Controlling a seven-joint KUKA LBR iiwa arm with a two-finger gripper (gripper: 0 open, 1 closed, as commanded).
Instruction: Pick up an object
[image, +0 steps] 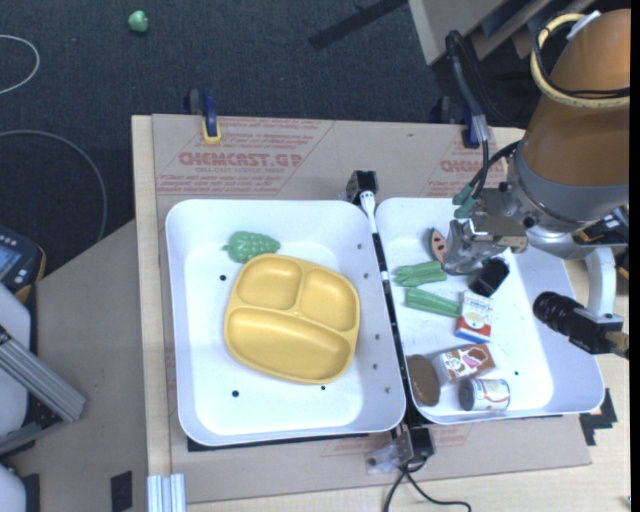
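Clutter fills my right bin (560, 380): can (487, 393) nearest, carton (475, 317), green pods (432, 301) beyond. I judge this the approach step. At twelve o'clock of the pods hangs my gripper (462, 258); finger state I cannot tell. Next: descend squarely onto a pod.

Yellow tray (291, 318) glossy smooth plastic; white bins (190, 300) matt plastic; bench board (150, 250) paper-faced, matt

Big grey and orange arm (575, 120) reaching in from the right, bent down low, gripper (462, 255) pointing down.
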